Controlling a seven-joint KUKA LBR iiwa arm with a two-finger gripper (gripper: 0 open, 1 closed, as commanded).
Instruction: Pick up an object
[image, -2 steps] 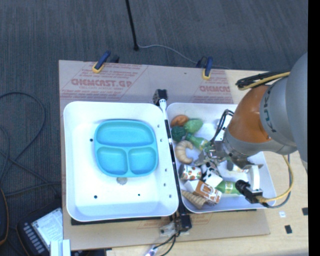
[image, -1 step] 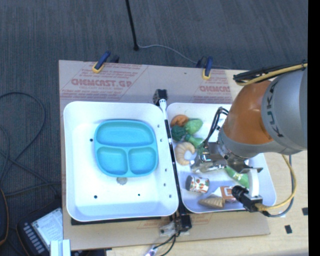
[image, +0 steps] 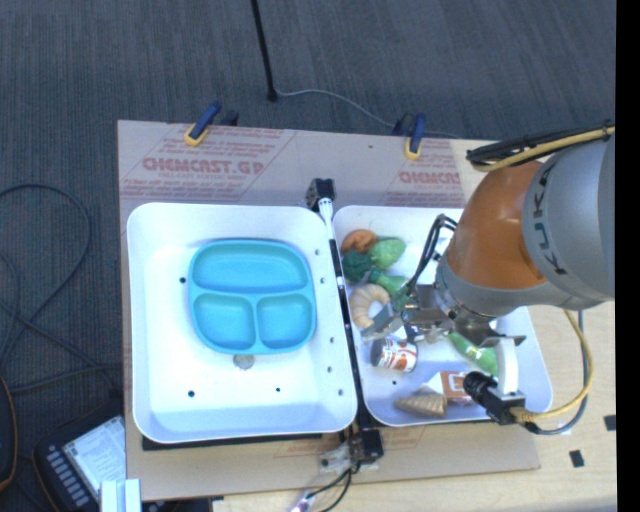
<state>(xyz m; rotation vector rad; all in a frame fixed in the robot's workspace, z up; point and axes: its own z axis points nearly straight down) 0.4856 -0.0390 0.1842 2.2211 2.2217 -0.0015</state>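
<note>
Camera view, looking down at a slant on both bins. We see the left bin (image: 150, 300) holding a blue divided tray (image: 250, 295), with a small grey object (image: 243, 361) lying just off the tray's 6 o'clock edge. The right bin (image: 535, 375) carries the clutter from which one object is to be picked: an orange-brown piece (image: 358, 240) at about 11 o'clock, green leafy toys (image: 378, 255) just beside it, a pale curved item (image: 368, 300) toward 9 o'clock, a small red-and-white can (image: 398, 355) near the centre, a cone-shaped item (image: 422, 404) at 6 o'clock, and a green piece (image: 475, 352) partly hidden under the arm. The arm (image: 530, 230) enters from 3 o'clock, and the gripper (image: 425, 322) sits low over the bin's centre, just above the can and next to the pale curved item. We cannot tell how the jaws stand; the wrist body and cabling hide them, and we see nothing clearly pinched between them. In our judgement the main risk is crowding: the objects lie touching or nearly so, and a descent here could land on two at once, push the can aside, or close on a rounded surface that slips free.
</note>
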